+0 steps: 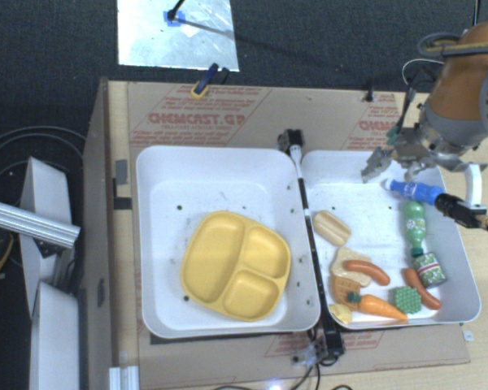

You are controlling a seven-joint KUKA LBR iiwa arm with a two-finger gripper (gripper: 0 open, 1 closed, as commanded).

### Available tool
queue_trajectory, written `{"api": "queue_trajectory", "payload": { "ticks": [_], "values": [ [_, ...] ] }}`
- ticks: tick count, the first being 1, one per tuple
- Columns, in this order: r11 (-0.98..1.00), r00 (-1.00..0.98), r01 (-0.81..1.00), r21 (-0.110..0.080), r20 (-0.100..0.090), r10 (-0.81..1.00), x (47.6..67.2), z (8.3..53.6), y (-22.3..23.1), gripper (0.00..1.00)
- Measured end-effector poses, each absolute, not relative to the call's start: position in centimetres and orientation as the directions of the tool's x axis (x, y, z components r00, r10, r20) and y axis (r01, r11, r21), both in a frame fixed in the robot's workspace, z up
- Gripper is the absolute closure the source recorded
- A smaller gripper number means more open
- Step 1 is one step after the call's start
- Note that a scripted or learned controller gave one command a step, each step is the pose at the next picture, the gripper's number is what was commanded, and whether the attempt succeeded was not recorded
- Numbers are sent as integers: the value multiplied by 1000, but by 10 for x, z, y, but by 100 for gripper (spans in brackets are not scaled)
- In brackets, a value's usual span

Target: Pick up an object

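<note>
Nearest the camera, the right bin (464, 295) held the candidates, all lying untouched: a carrot (379, 305), a sausage (367, 271), a green bottle (416, 236) and, farther back, a blue-capped tube (413, 190). The yellow tray (236, 264) sat in the left bin (159, 218). At the far rim the gripper (397, 162) hovered, fingers spread, holding nothing. Judgement: pick not begun; descent, closure and lift all remained.

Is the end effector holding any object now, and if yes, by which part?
Nothing is held. The end effector hangs open above the far edge of the right bin, with no object between its fingers.
</note>
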State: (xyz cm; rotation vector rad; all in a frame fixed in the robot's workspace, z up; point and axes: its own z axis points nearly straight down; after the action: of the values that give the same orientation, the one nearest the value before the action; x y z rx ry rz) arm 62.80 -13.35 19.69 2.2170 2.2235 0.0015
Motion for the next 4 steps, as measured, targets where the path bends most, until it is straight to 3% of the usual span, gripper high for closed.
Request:
{"api": "queue_trajectory", "payload": {
  "ticks": [1, 2, 3, 4],
  "values": [
    [1, -1, 1000, 5, -2, 1000, 656, 229, -178, 0],
    [1, -1, 1000, 0, -1, 1000, 657, 170, -207, 0],
    [2, -2, 1000, 1, -1, 1000, 652, 131, -206, 0],
    [2, -2, 1000, 2, -1, 1000, 634, 126, -204, 0]
  ]
}}
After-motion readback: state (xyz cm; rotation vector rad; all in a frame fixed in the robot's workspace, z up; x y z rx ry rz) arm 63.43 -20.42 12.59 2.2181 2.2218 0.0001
